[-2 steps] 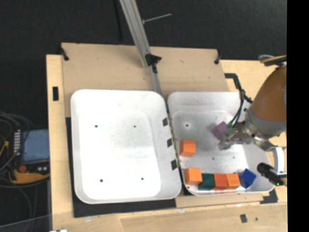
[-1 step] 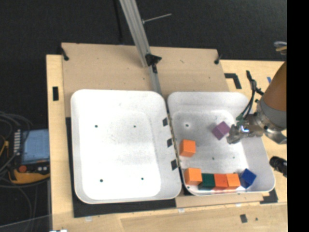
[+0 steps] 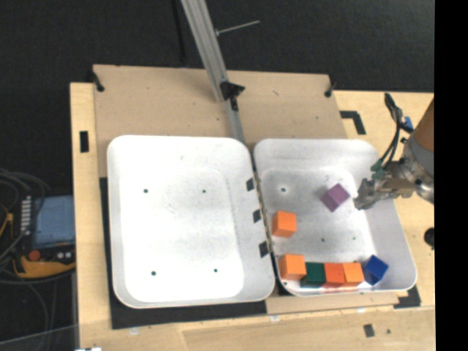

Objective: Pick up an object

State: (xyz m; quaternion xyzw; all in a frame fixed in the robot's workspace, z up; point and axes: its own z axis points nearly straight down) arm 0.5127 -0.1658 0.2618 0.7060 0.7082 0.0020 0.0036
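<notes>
The claw hangs over the right bin, near its right wall, at the end of the grey arm that reaches in from the right; at this slant its tips blur together, so I cannot tell how it is set, and nothing shows between them. Just to its left, apart from it, lies a purple cube on the bin floor, turned so that one corner points toward the claw and another toward the bin's far wall; being a cube it has no long axis to speak of. Nearer the middle divider sits a lone orange cube, squared roughly with the bin's sides. Along the near wall of the same bin a row of blocks lies end to end, its line running left to right: an orange block, a green block, a second orange block, a lighter orange block, and at the right end a blue cube tilted on a corner against the rim. The left bin lies beside it on the wooden desk, and a slanted metal rail runs down to the gap between the bins.
</notes>
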